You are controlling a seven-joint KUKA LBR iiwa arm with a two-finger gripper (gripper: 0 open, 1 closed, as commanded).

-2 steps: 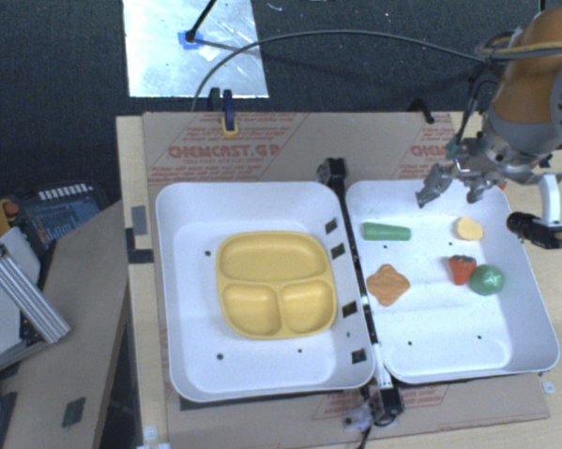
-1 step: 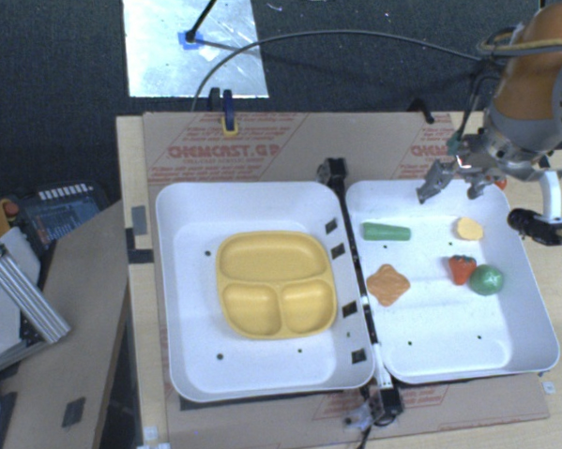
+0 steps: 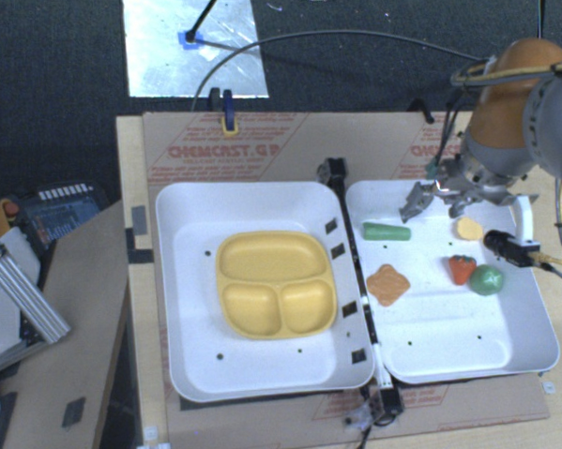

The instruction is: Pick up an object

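Note:
My gripper (image 3: 438, 201) hangs over the back of the right bin (image 3: 457, 350), its fingers spread open with nothing between them. A green cylinder (image 3: 386, 230) lies just below and left of the left fingertip. Just right of and below the gripper sits a small yellow round piece (image 3: 469, 229). Further toward the front are a red piece with a green top (image 3: 463, 268), a green ball (image 3: 487, 280) and an orange flat piece (image 3: 387, 284).
The left bin (image 3: 185, 271) holds a yellow three-compartment tray (image 3: 273, 283). A black divider strip (image 3: 349, 262) runs between the bins. Cardboard (image 3: 258, 145) lies under both bins. A foil sheet (image 3: 192, 45) lies at the back.

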